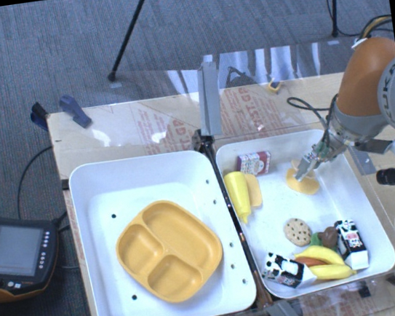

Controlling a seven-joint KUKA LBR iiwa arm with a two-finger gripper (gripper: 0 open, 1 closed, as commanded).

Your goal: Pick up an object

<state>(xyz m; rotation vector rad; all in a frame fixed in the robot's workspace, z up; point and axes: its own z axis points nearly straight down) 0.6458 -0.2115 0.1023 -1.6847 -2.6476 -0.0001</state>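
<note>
Inventory from my remote station, landmark = right-hand shallow white plastic bin (349,190).

1. Grey KUKA arm w/ orange band (367,88): reaches in over the bin's far right corner.
2. End effector (309,166): low over the bin's far half, tip just above item 3. Too small and slanted for me to read; I cannot tell how wide it stands or whether anything is in it.
3. Flat yellow-orange disc-like piece (303,182): far-centre of the bin floor, directly under the end effector tip. Likely target. Looks to be lying on the floor, not lifted.
4. Small red-and-white carton (254,163): far left part of the bin.
5. Yellow squeeze-bottle-shaped toy (238,193): along the bin's left wall, a pale yellow slab just beside it.
6. Round tan cookie w/ dark chips (297,231): bin centre, near half.
7. Near-edge cluster: black-and-white cow-print carton (284,269), two yellow bananas (323,261), brown lump (329,235), upright black-and-white milk carton (352,244); all touching or just beside each other.
8. Yellow three-compartment plastic plate (168,250): in the neighbouring left bin.
9. Teach pendant w/ screen (15,254): on the floor, well left of the tabletop.

Step in hand, my judgement: approach/grasp stage on item 3; no pick confirmed. Next move calls for closing on the thin disc, then a straight lift. Risk: flat piece, little edge to pinch, may slip.
</note>
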